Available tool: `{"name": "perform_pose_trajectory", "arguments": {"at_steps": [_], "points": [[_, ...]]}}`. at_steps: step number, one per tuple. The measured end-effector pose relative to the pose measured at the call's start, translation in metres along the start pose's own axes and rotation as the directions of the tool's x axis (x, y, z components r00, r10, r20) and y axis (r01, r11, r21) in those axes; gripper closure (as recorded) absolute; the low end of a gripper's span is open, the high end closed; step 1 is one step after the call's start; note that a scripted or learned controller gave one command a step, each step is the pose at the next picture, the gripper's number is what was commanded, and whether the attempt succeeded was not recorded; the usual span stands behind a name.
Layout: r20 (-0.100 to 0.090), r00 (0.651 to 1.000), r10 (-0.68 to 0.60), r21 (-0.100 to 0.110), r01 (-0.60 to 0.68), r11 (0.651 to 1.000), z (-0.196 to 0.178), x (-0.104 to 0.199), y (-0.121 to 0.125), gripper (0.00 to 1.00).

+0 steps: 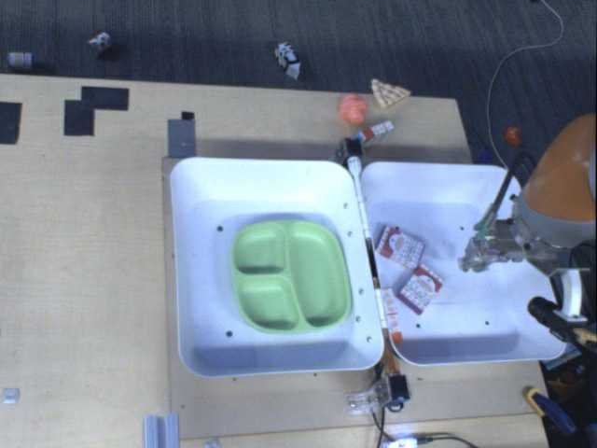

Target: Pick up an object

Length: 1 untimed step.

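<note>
A pale wooden bench [84, 278] stands on dark carpet [233, 17]. The left white bin [201, 203] holds a green divided tray [291, 275]. The right bin [448, 189] holds two red-and-white packets [410, 267] near its left wall. Right of them hangs the gripper [474, 258], too blurred to tell its state. Small toys [368, 105] lie behind the bins.

The arm [564, 189] runs off the right edge, only its orange band and wrist in frame. The gripper [474, 258] is too small and blurred to read. A packet [391, 314] lies partly under the rim between the bins. Small objects [288, 59] on the far floor stay unidentifiable.
</note>
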<state>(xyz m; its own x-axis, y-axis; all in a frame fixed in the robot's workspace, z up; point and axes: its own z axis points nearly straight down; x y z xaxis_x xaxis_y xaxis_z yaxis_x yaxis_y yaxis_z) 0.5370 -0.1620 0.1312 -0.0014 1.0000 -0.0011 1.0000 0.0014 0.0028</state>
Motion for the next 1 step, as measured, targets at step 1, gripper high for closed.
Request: {"name": "perform_pose_trajectory", "arguments": {"at_steps": [1], "points": [[0.001, 1.000, -0.001, -0.003, 0.001, 1.000, -0.0461, -0.0444, 0.0367, 1.00]]}}
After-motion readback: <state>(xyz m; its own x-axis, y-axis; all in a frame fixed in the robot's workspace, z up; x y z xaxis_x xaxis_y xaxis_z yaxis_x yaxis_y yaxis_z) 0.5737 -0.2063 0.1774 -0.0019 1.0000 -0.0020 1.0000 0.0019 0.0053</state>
